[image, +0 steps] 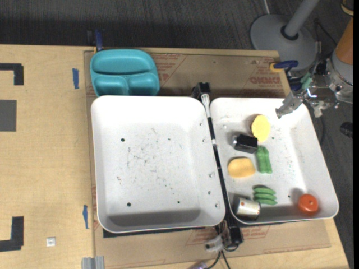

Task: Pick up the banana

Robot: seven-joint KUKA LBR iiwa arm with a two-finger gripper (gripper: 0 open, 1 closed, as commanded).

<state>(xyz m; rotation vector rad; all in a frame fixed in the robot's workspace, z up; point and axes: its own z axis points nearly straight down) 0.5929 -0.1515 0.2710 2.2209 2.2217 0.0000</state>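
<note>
Currently your banana [260,127] lies at the far end of the right bin [322,167], touching a black block [245,143] on its near side. Your gripper [287,106] hovers just right of it, fingers apart, holding nothing.

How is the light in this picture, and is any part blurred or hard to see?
In the camera view the light is even and soft; the left bin looks bright, almost washed out, with faint scuffs. Small things in the right bin, like the yellow banana, look soft, without fine detail. The claw at the right bin's rim is slightly blurred.
</note>
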